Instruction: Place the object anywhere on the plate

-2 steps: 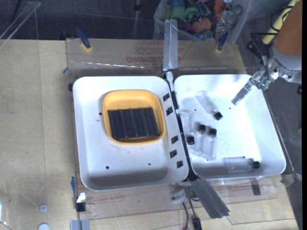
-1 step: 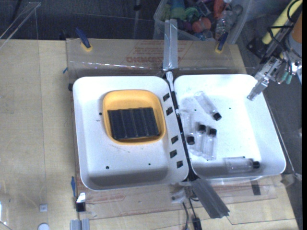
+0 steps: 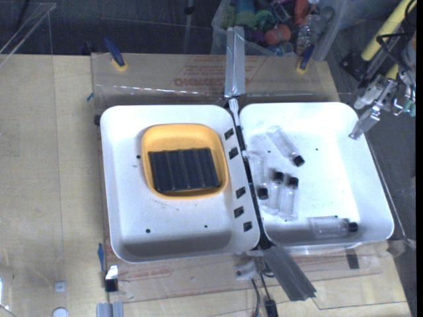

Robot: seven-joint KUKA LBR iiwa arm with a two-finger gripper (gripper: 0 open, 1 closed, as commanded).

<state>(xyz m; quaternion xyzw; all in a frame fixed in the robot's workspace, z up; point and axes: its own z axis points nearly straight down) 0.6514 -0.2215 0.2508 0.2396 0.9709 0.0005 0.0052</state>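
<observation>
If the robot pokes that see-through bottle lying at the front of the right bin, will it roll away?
Probably, yes. The clear bottle lies on its side and looks round, so a push from the side would likely roll it toward the bin's wall. It looks see-through and empty, so it is probably light. Its smooth sides may slip between the gripper fingers.

- Reddish printed lettering is seen on the clear sheet [image 3: 198, 78] lying on the surface behind the two bins; it appears upside down and too faint to be read.
- No legible word, number or brand is found on the yellow plate [image 3: 183, 136], on the white bins [image 3: 119, 177], or on the clear bottles [image 3: 284, 193].
</observation>
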